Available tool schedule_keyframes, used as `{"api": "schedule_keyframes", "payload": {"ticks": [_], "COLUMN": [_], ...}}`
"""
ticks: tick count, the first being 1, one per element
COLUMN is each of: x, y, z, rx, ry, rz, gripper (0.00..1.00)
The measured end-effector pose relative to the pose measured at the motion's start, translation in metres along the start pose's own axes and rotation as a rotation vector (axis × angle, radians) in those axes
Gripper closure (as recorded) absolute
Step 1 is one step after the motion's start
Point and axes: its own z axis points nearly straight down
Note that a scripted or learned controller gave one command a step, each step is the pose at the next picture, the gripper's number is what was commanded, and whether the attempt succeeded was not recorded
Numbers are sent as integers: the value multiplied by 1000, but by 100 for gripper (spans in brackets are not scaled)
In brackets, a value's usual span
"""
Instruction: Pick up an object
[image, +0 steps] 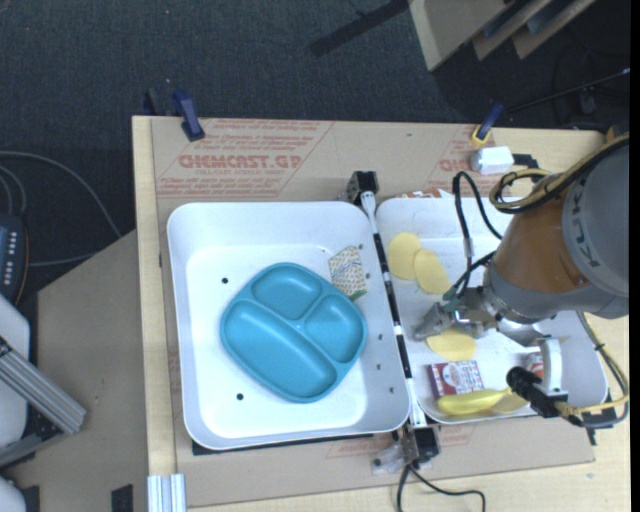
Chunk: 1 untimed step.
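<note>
Right white bin (590, 385), tool (447, 318) above yellow pieces (452, 345).

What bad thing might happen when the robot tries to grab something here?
The gripper hangs in the right bin among close-packed things: yellow pieces, another yellow piece, a red packet and a banana. It might pinch two at once, or nudge one aside and come up with nothing. It is also near the bin's inner wall and might bump it.
</note>
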Motion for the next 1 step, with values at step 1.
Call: {"api": "schedule_keyframes", "payload": {"ticks": [1], "x": [2], "y": [0], "z": [0], "rx": [-1], "ry": [0], "rz": [1], "gripper": [0]}}
